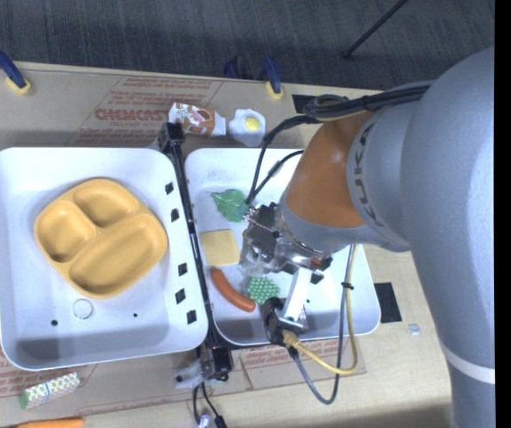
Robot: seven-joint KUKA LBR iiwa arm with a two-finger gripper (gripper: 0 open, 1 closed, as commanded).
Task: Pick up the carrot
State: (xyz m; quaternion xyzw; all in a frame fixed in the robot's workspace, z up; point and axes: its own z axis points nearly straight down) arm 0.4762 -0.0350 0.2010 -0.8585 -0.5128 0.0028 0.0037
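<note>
Carrot (232, 291) is lying loose on the floor of the right bin (362, 315), near the left wall, so nothing's picked up yet. Claw (260, 259) hovers just beside it over the green thing (263, 287); can't tell its state.

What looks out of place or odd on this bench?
A few toy foods lie outside the bins: a fried egg and a small carton behind them, and a patterned wrapper at the front left. Nothing looks spilled or broken.
</note>
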